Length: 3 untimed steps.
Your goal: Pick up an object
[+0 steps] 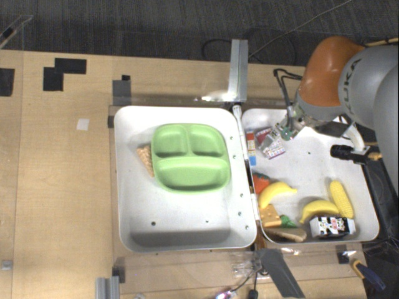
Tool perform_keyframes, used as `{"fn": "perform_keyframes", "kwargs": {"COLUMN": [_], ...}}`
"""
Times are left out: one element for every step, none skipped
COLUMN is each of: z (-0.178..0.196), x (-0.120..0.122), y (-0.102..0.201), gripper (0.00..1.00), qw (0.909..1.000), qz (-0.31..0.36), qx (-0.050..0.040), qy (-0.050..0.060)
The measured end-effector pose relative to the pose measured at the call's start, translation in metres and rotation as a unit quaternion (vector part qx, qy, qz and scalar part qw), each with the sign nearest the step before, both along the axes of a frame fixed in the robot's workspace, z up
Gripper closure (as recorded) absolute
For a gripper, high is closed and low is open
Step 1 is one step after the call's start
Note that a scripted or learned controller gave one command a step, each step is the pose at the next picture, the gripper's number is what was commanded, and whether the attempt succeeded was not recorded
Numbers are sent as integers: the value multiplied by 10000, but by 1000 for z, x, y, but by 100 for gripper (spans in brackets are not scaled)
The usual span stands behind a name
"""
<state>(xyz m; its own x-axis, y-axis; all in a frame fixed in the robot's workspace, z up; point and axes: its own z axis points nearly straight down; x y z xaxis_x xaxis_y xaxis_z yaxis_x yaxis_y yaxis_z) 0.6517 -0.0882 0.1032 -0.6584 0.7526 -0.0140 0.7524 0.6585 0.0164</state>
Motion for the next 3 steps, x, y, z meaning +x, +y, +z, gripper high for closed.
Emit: {"fn": "perform_keyframes", "kwargs": {"z": [74, 83, 83], "x": [-7, 10, 18], "y": [-46, 39, 39], "gripper": [100, 100, 100], "qw": [9954, 9880, 9398], "qz": [-955, -1540, -3417], "qx": [8, 24, 44], "qy": [63, 71, 73]}}
